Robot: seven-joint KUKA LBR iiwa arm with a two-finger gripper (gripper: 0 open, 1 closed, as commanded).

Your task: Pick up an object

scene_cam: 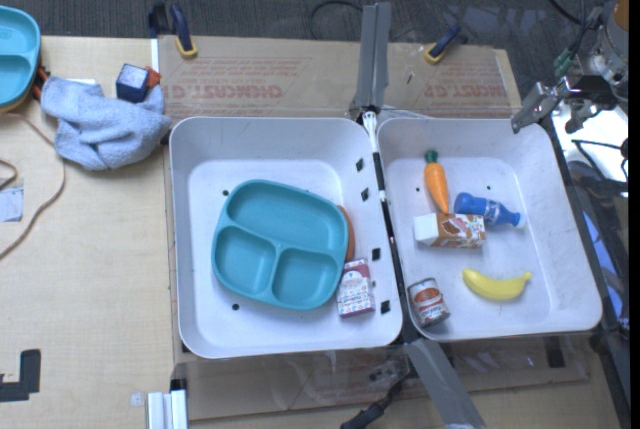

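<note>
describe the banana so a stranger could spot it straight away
Look in the right-hand white bin, toward its near edge. The banana lies there on its side, right of a small can. It is the only plain yellow, curved thing among its neighbours.

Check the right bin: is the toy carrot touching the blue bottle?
Apart. In the camera view, the carrot lies just left of the blue bottle, with a strip of white bin floor showing between them.
</note>
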